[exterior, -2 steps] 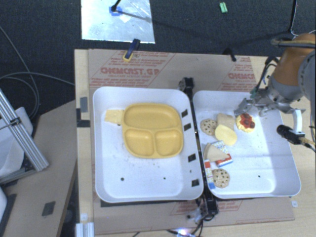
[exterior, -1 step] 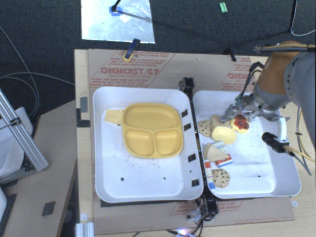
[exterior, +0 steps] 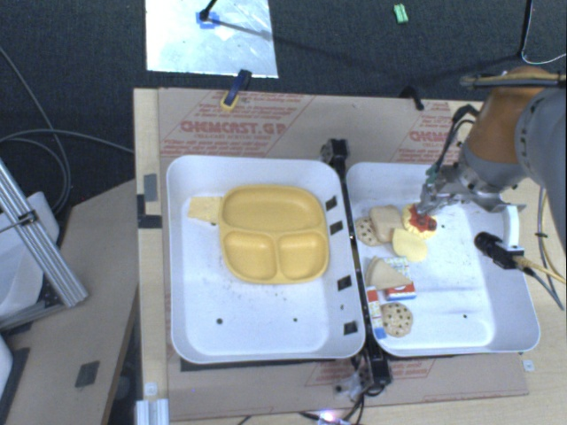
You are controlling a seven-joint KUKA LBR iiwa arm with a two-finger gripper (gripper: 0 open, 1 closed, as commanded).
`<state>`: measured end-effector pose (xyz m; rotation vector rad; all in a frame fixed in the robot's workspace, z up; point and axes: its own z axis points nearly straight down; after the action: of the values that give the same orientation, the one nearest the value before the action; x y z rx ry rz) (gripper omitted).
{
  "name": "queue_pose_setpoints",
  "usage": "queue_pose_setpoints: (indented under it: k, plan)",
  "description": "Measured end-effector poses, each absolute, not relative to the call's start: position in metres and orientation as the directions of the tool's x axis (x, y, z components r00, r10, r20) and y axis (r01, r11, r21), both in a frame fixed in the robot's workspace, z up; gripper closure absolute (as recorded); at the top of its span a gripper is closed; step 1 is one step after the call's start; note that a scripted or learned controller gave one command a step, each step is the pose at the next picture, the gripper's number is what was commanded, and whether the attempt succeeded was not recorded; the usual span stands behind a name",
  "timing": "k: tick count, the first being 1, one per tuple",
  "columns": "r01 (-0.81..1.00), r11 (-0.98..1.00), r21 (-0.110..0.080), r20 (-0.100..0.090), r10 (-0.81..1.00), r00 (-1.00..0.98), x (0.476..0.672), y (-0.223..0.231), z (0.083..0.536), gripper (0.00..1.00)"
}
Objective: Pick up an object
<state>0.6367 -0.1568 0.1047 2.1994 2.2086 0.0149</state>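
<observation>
My gripper [exterior: 427,204] reaches down into the right bin [exterior: 469,317] from the right, right over a small red piece [exterior: 422,221] that lies on a yellow round item [exterior: 409,243]. Beside them to the left lie a tan bread-like piece [exterior: 385,220] and a round cookie [exterior: 364,231]. Lower in the bin sit a pale wedge [exterior: 387,274], a red, white and blue packet [exterior: 387,294] and another cookie [exterior: 397,319]. The gripper's tips are hidden against the red piece.
The left bin [exterior: 190,326] holds a yellow three-compartment tray [exterior: 271,233] with a pale yellow slice [exterior: 205,208] at its left. A black divider [exterior: 345,237] runs between the bins. Bare floor shows in the right bin's lower right.
</observation>
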Motion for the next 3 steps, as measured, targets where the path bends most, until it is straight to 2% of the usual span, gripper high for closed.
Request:
queue_pose_setpoints:
  k: [1, 2, 3]
  plan:
    - [1.0, 0.004, 0.02, -0.01, 1.0, -0.004, 0.635, -0.157, 0.103, 0.0]
    - [1.0, 0.001, 0.002, -0.001, 1.0, -0.001, 0.639, -0.167, 0.084, 0.0]
    - [1.0, 0.005, -0.002, 0.002, 1.0, -0.005, 0.587, -0.118, 0.085, 0.0]
